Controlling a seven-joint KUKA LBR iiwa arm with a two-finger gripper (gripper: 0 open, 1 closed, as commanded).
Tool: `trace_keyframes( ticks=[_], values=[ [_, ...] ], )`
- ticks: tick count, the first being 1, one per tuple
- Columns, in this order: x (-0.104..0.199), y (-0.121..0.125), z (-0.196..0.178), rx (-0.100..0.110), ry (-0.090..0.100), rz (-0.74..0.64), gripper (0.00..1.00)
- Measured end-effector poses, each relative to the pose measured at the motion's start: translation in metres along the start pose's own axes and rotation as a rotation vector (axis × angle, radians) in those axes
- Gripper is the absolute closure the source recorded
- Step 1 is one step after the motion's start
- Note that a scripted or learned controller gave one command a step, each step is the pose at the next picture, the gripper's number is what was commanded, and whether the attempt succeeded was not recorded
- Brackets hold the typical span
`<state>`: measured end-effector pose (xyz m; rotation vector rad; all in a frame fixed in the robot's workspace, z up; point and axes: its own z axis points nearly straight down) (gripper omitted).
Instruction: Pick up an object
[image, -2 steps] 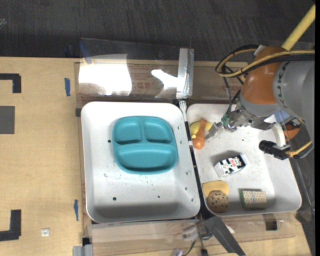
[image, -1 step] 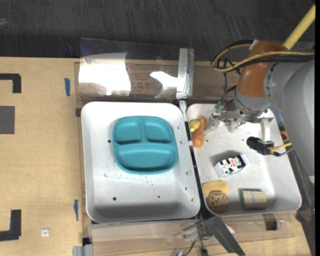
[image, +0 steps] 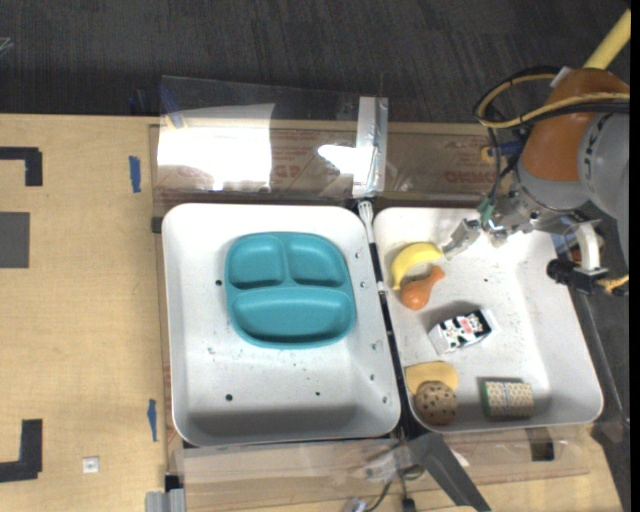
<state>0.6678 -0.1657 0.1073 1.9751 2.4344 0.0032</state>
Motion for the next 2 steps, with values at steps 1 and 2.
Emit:
trace_keyframes(
  ticks=[1,2],
  values=[
    [0.07,0.011,-0.005,0.003,0.005,-0.253,0.0],
    [0.124,0.026,-0.083,-0.005,0.002,-0.257,0.0]
  ],
)
